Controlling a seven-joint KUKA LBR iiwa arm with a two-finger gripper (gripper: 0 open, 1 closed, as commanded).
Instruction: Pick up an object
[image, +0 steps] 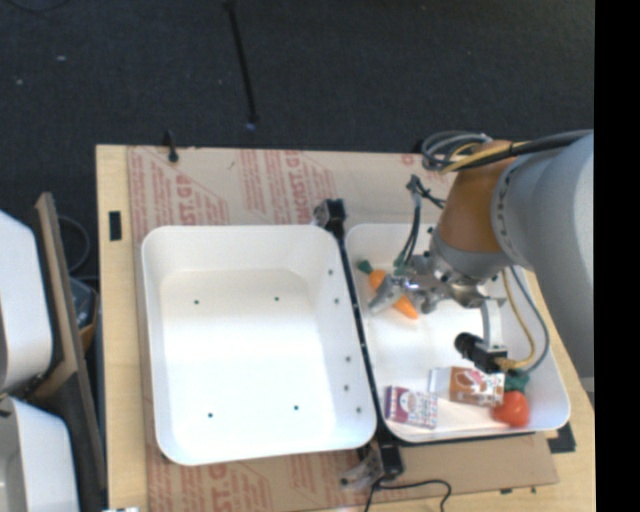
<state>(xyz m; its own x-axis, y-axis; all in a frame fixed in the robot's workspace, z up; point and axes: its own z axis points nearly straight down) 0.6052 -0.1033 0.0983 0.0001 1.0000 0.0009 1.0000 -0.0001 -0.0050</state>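
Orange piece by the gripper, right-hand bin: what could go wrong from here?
1. The orange piece is small and lies partly under the gripper, so a slightly off descent may just push it aside.
2. It sits in the right bin close to the wall nearest the other bin. The gripper could clip that wall or jam the piece against it.
I cannot tell whether anything is gripped yet.
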